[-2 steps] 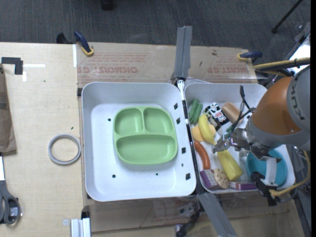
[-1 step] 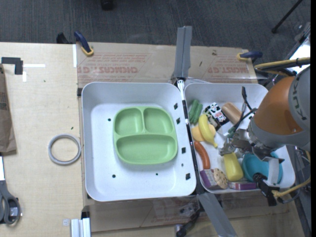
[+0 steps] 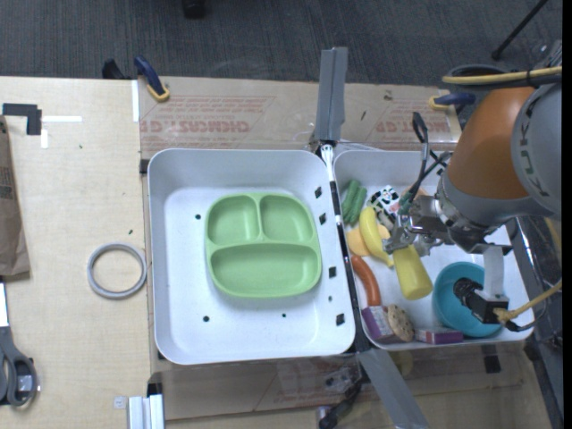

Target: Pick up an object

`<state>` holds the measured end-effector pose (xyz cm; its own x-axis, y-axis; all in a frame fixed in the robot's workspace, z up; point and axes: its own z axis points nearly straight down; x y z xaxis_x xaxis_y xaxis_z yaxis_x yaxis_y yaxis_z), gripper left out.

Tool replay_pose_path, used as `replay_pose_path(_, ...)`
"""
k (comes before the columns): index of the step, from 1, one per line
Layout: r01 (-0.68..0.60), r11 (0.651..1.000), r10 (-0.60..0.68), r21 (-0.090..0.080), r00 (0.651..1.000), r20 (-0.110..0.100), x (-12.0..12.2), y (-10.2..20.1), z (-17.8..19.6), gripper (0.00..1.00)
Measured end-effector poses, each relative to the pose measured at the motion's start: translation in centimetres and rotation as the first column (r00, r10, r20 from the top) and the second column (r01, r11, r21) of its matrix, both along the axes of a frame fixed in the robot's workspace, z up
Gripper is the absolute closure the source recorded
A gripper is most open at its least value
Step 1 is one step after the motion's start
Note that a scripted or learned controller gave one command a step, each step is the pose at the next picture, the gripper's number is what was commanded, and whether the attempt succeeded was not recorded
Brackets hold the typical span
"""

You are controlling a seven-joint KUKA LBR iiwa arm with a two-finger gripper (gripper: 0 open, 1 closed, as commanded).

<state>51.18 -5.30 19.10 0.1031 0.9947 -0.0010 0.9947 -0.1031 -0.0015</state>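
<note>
Yellow bottle (image 3: 412,273) lies in the right bin (image 3: 350,161), just under your gripper (image 3: 404,231).
You'll see the gripper low over the pile, at the bottle's upper end; whether it's released or clenched, you cannot tell (the wrist covers it). Beside the bottle sit a banana (image 3: 371,233), an orange carrot (image 3: 366,281) and a blue bowl (image 3: 447,302). The left bin (image 3: 170,266) carries a green divided plate (image 3: 264,245).
</note>
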Motion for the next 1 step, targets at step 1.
replay_pose_path(1,-0.062,0.998,0.062,-0.001,0.998,-0.001,4.21,1.83,7.74,1.0)
